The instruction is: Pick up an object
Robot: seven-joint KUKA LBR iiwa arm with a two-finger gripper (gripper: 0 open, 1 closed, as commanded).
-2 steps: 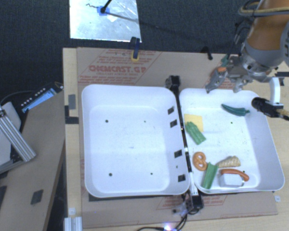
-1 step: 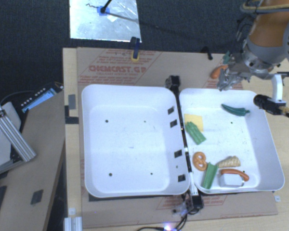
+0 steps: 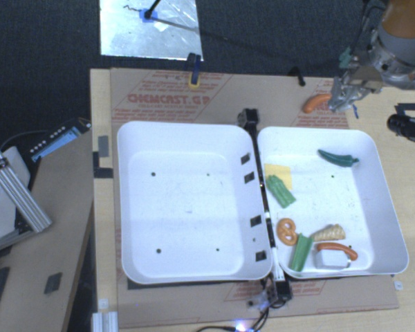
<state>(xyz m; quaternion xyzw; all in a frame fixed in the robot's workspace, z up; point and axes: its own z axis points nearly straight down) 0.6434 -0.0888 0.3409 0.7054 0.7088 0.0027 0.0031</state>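
I have the arm (image 3: 401, 19) up at the far right, raised beyond the far edge of the right bin (image 3: 382, 185), with the gripper (image 3: 340, 102) hanging over the bench board rather than over either bin. An orange, sausage-shaped object (image 3: 316, 103) sits right at the fingertips; it looks pinched between them, though the view there is too small and blurred for me to be sure, so I cannot tell how the fingers stand.

In the right bin I see a dark green pepper-like piece (image 3: 337, 158) near the far side, a yellow slab (image 3: 277, 174) with a green ridged piece (image 3: 282, 192) lying partly over it near the left wall, and a cluster in the near part: a pretzel (image 3: 287, 231), a green stick (image 3: 301, 252) just beside it, a pale beige piece (image 3: 329, 232), and an orange-red sausage (image 3: 340, 250) resting on a white block (image 3: 328, 258) (these last ones touch or nearly so)

The left bin (image 3: 131, 185) stands just beside the right one, their walls meeting along the middle
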